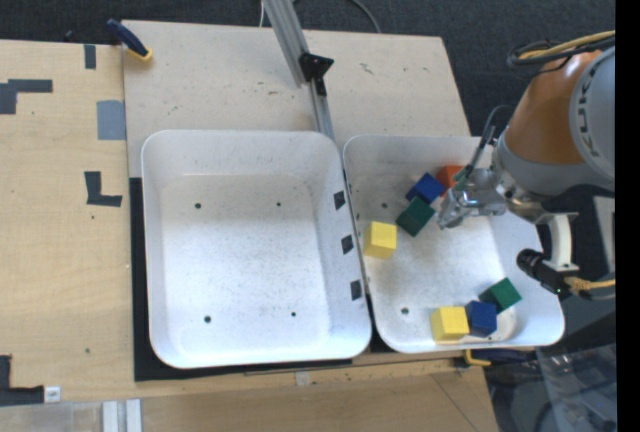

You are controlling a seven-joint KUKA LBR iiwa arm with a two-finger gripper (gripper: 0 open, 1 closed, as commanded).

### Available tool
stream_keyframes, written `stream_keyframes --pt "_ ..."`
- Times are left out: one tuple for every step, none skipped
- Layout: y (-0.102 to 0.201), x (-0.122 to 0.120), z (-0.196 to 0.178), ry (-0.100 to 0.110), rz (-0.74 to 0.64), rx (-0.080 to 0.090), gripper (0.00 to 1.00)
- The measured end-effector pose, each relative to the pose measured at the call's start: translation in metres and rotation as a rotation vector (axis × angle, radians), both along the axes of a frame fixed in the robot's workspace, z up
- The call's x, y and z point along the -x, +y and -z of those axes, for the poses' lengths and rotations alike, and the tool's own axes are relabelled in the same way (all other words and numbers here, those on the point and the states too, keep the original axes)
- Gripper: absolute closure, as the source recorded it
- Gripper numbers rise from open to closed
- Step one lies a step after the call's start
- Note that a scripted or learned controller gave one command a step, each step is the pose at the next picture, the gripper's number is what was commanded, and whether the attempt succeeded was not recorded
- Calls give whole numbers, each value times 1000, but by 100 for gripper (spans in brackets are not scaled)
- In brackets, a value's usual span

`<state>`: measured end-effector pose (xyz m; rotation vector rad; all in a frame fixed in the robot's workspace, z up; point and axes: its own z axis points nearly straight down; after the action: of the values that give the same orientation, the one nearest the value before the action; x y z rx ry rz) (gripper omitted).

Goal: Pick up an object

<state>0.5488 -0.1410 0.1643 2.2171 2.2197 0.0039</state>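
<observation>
The right bin [420, 315] holds several small blocks. A blue block [426, 188] and a dark green block [414, 216] lie near its upper middle, with an orange block [452, 174] partly hidden behind the gripper. A yellow block [380, 239] rests near the left wall. At the front right sit a yellow block [450, 323], a blue block [482, 318] and a green block [501, 295]. My gripper [455, 210] hangs low over the bin just right of the dark green block. I see nothing between its fingers.
The left bin [240, 250] stands beside the right one, sharing a middle wall. A slanted metal pole [280, 5] crosses the bench above the bins. The arm's orange and grey wrist [560, 135] fills the right side.
</observation>
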Motion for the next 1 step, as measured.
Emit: stream_keyframes --pt "-10 -3 -49 0 1 1 100"
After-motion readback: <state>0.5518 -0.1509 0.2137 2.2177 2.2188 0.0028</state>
